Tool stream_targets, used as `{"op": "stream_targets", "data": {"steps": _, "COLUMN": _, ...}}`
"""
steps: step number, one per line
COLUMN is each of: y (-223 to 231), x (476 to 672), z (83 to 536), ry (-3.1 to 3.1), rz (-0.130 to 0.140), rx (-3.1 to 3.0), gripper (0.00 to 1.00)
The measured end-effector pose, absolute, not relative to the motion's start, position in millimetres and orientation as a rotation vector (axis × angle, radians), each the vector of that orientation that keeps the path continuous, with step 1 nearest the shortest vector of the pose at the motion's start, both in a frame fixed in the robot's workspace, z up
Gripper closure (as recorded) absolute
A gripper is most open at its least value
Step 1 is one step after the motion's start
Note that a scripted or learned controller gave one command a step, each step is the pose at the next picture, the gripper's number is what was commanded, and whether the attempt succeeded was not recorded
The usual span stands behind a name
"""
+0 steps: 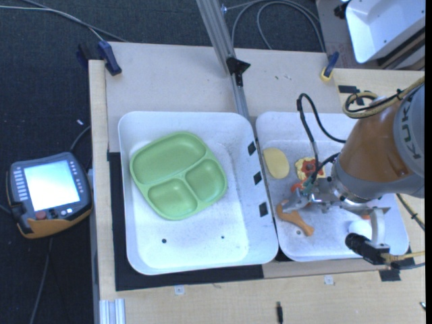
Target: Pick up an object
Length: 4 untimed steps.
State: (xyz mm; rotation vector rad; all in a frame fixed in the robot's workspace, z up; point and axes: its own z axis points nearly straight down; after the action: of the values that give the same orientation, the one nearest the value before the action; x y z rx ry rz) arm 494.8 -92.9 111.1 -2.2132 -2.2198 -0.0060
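The toys (pixel 305 171) lie near the right bin's (pixel 337 248) left edge, the gripper (pixel 307 196) low among them, seemingly mid-grasp; a lift would test it.

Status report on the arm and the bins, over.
Gripper low in right bin, fingers unclear. Brown toy just below it, not seen held. Yellow disc and colourful toy close by. Green plate in left bin.

fixed overhead camera | slanted down | both bins (pixel 135 201) in view
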Motion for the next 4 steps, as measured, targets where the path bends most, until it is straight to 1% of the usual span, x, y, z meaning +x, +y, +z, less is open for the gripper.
{"op": "stream_targets", "data": {"steps": 1, "y": -93.0, "x": 498.1, "z": 124.2, "ry": -2.228, "rz": -0.013, "rx": -2.22, "gripper": 1.0}}
{"op": "stream_targets", "data": {"steps": 2, "y": -95.6, "x": 497.7, "z": 185.4, "ry": -2.227, "rz": -0.001, "rx": -2.22, "gripper": 1.0}}
{"op": "stream_targets", "data": {"steps": 3, "y": -94.8, "x": 499.1, "z": 227.0, "ry": -2.227, "rz": -0.001, "rx": -2.219, "gripper": 1.0}}
{"op": "stream_targets", "data": {"steps": 4, "y": -44.0, "x": 515.2, "z": 233.1, "ry": -2.229, "rz": 0.001, "rx": -2.211, "gripper": 1.0}}
